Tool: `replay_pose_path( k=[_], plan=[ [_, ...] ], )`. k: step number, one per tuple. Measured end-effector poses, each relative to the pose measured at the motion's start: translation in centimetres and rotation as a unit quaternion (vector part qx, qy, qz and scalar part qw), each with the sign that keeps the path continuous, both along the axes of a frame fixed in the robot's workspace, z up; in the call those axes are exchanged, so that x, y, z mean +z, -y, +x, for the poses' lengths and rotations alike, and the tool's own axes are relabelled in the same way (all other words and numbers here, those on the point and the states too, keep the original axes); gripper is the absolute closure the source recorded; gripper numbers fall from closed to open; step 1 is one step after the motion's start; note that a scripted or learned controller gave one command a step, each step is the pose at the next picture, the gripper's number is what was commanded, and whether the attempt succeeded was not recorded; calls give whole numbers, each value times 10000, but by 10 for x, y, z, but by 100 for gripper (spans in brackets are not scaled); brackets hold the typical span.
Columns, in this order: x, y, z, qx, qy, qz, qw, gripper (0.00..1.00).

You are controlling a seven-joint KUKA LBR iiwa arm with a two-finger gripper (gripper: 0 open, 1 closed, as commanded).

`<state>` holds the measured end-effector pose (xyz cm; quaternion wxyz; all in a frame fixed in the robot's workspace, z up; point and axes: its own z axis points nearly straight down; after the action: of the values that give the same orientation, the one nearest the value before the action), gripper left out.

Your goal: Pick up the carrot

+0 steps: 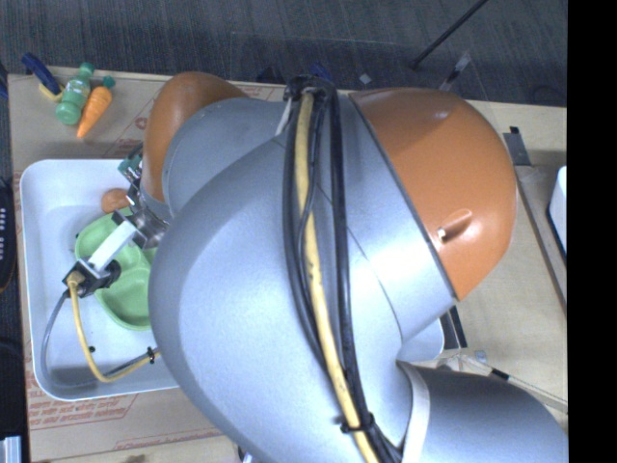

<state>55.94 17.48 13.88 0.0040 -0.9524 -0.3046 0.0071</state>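
Observation:
An orange carrot (pixel 93 110) with a green top lies on the wooden bench beyond the far left corner of the left bin (pixel 39 258), outside it. The gripper (pixel 135 179) hangs over the far part of that bin, mostly hidden under the big grey arm (pixel 289 287). It is well to the right of and nearer than the carrot. A small orange-brown thing (pixel 116 201) lies in the bin just left of the gripper.
A green toy bottle (pixel 71 100) lies right beside the carrot, with a blue thing (pixel 39 73) further left. A light green bowl-like thing (pixel 130 283) sits in the left bin. The arm covers the right bin.

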Motion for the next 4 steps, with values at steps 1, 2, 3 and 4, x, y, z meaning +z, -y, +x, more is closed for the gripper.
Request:
replay_pose_path(
  k=[1,2,3,4],
  plan=[
    [14,-21,64,52,40,4,10000,0],
    [111,-48,-53,584,47,32,9983,0],
    [-19,-17,-88,-474,-25,-37,9989,0],
    [-39,1,-28,-1951,-121,72,9807,0]
  ],
)
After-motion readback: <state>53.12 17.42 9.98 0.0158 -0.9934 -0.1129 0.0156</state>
